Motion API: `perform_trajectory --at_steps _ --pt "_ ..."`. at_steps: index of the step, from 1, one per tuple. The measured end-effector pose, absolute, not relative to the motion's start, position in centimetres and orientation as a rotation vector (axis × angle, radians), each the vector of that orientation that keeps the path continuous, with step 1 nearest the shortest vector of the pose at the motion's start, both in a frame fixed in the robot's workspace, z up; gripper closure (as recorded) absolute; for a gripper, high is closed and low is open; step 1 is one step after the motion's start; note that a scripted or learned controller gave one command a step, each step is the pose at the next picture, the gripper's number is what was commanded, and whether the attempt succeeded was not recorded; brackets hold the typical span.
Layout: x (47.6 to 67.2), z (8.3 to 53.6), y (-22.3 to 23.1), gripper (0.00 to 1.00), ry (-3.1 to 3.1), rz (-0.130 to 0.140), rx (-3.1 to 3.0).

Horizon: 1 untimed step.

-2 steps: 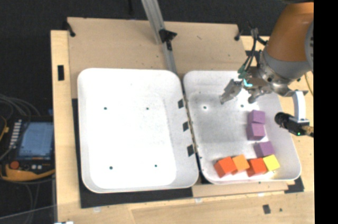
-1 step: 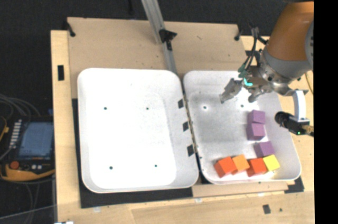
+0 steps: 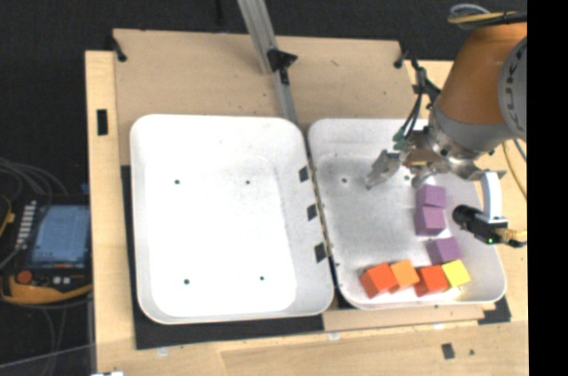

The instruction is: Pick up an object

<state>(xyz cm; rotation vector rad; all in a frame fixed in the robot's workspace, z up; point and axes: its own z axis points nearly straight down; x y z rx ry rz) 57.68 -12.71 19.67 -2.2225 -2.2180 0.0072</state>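
From above, the table carries 2 white bins; the right bin [image 3: 355, 277] holds every block: 2 purple blocks [image 3: 431, 208] along its right side and, by the near rim, an orange row [image 3: 390, 277] ending in a yellow block [image 3: 456, 273]. The jaws [image 3: 387, 167] hang over bare floor left of the purple pair, with nothing between them; how wide they stand I cannot tell. To do this step well, I would centre them over 1 purple block, clear of its neighbours, before descending. The arm [image 3: 475, 90] reaches in from the right, its wrist bent down and leftward.
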Motion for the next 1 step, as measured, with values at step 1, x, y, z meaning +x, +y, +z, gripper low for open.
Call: perform_trajectory --at_steps 1 --pt "57.5 13.34 -12.79 0.0 -2.217 0.008 -2.223"
